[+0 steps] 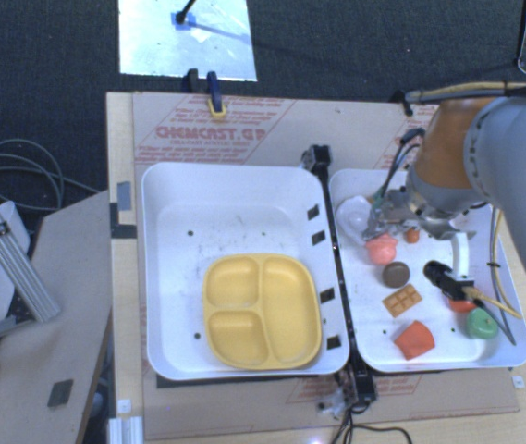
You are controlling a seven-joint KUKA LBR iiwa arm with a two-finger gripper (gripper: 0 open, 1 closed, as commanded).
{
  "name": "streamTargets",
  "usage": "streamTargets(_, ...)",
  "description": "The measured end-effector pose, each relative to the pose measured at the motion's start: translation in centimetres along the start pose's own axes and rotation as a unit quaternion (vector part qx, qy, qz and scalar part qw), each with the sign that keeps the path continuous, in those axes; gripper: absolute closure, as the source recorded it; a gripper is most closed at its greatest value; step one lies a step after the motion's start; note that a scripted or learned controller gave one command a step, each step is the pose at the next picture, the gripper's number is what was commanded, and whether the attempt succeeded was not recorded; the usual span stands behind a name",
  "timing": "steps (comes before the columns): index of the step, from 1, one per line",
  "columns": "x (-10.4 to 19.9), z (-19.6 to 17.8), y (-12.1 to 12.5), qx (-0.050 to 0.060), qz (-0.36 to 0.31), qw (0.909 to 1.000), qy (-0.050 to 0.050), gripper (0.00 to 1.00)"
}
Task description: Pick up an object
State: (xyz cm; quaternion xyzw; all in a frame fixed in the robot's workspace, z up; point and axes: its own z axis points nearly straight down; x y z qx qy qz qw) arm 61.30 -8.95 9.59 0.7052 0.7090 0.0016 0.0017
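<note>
The end effector (385, 218) hovers just above the pink rounded toy (382, 248) — grip state can't be told — crowded neighbours risk a miss.

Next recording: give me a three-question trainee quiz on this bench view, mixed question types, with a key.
1. True or false: the yellow divided plate lies in the left bin.
2. Which item lies nearest the right bin's front edge? A) pink lump B) orange-red block C) brown round piece
3. Fill in: the gripper hangs just above the ____ lump.

Key: 1 true; 2 B; 3 pink
</note>
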Motion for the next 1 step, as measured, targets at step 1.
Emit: streamTargets(1, 3.08, -9.45, -4.45, -0.001, 0.000, 1.0000, 0.001, 1.00)
